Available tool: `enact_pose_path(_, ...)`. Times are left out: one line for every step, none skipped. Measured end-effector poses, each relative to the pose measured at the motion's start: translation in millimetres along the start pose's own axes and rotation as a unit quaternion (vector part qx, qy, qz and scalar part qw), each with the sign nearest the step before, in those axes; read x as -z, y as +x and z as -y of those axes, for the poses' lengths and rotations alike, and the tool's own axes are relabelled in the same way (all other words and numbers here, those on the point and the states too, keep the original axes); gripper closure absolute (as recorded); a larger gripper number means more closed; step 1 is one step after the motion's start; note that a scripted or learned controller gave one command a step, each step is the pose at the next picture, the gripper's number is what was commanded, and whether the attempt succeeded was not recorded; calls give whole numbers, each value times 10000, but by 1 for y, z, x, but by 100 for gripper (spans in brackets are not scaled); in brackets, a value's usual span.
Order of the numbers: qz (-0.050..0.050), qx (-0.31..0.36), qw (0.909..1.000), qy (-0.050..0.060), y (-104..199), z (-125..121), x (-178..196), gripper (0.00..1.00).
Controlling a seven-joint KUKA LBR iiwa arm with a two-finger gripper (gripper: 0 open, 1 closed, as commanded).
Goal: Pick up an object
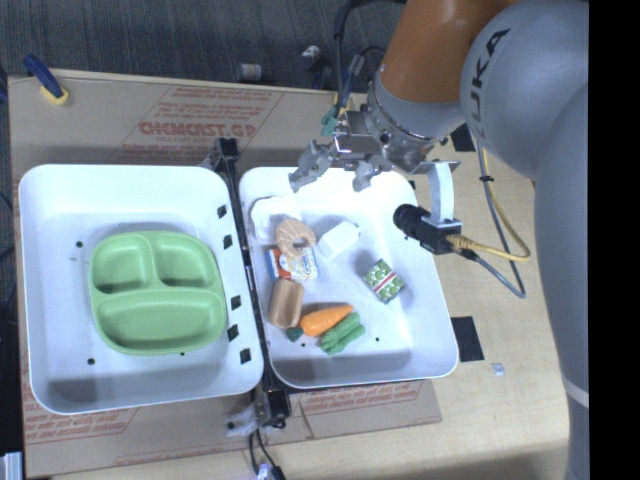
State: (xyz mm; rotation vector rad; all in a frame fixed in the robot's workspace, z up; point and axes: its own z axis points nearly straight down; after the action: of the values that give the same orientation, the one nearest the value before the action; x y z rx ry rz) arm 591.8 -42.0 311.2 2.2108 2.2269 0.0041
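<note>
Grey arm [520,78] holds its open gripper [335,171] above the right bin [430,308]

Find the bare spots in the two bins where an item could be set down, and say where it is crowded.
Right bin: bare floor between the green carton and the near rim. Its left half is crowded: carrot, bread roll, packets. Left bin: the green tray fills the middle; bare strips run around it.

Even, fairly bright light falls from above. The white bins [60,228] glare softly and wash out near their rims. My arm [500,58] casts a faint shadow over the right bin's far edge. Everything looks slightly soft and grainy.
</note>
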Motion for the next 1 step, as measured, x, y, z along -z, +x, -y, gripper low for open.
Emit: enact_pose_path(0, -20, 10000, 15, -47, -62, 24, 0)
